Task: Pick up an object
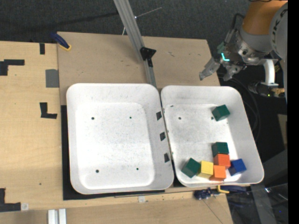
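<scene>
The gripper hangs in the upper right of the frame, above the tabletop and just beyond the top right corner of the right bin. Its two fingers are spread apart, one reaching toward the left and the other pointing down beside it, and nothing lies between them. A small teal light glows on the gripper body above the fingers. The grey arm with its orange band comes in from the top right corner.

All the blocks lie in the right bin. One dark green block sits alone in the bin's upper right part, tilted a little, well apart from the others and the nearest block to the gripper. The rest are bunched together in the lower right part of the bin: a green block at the top of the bunch, an orange-red block touching it just below, an orange block below that, a yellow block to its left, another dark green block at the left end, and a blue block at the right end.

The left bin lies beside the right one, their rims touching along the middle of the frame. A slanted metal bar runs from the top of the frame down to the seam between the bins.
</scene>
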